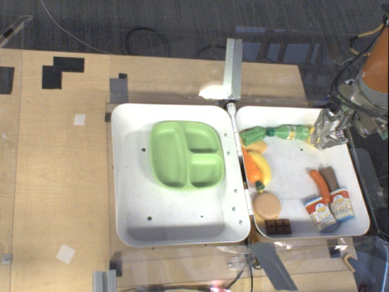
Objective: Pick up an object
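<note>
The metal two-finger gripper [329, 134] sits over the upper right corner of the right-hand shallow white bin [358, 190]. Whether its fingers are parted or closed cannot be told from this slanted view; nothing is visibly held between them. Above it, the orange band of the grey arm [375, 75] enters from the right.

Just beside the gripper, on its left, lies a green plastic bottle with a yellow label [281, 132], on its side along the bin's upper wall, its right end close to or touching the gripper tips; contact cannot be confirmed.

Below the bottle, against the bin's left wall, a yellow toy banana [258, 162] lies touching an orange toy carrot [253, 170]. Below these rests a round tan toy bun [267, 205], and just below that a dark brown chocolate block [278, 227] near the lower wall.

In the bin's right half, a red toy sausage [320, 184] lies beside a brown stick-shaped item [330, 177]. Just below them are two small white cartons with red and blue print [332, 209], side by side.

The left-hand white bin [130, 212] holds a light green divided plastic tray [184, 153], lying flat near its centre, well apart from the gripper.

Both bins rest on a pale wooden bench [55, 181].
</note>
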Tool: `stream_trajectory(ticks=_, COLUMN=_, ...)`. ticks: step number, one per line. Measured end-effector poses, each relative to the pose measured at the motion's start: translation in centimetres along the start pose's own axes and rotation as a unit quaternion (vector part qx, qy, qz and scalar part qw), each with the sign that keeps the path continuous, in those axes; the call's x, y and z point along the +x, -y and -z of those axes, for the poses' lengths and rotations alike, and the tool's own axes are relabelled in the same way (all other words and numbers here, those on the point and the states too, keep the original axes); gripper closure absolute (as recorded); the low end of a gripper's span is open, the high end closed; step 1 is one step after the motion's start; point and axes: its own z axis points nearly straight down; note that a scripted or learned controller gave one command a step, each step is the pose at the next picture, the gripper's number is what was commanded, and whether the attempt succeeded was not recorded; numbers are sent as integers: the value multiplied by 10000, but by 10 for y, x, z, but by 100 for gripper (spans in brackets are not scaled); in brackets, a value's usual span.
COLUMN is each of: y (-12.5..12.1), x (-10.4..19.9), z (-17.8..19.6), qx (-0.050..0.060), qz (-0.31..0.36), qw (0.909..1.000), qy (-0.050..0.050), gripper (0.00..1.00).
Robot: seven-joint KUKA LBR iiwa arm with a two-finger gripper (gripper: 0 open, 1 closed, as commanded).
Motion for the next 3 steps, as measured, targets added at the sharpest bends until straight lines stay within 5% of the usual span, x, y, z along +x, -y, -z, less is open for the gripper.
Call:
stream_trajectory(ticks=1, y=14, x=69, z=-83, qx=-73, qz=2016, qw=9794, qy=-67, gripper=100)
stream_trajectory(ticks=2, y=18, x=52, z=-147, qx=-38, qz=974, qw=9952, qy=-42, gripper=100)
stream_trajectory(ticks=3, y=18, x=52, z=-148, qx=-35, qz=976, qw=9952, qy=-36, gripper=0)
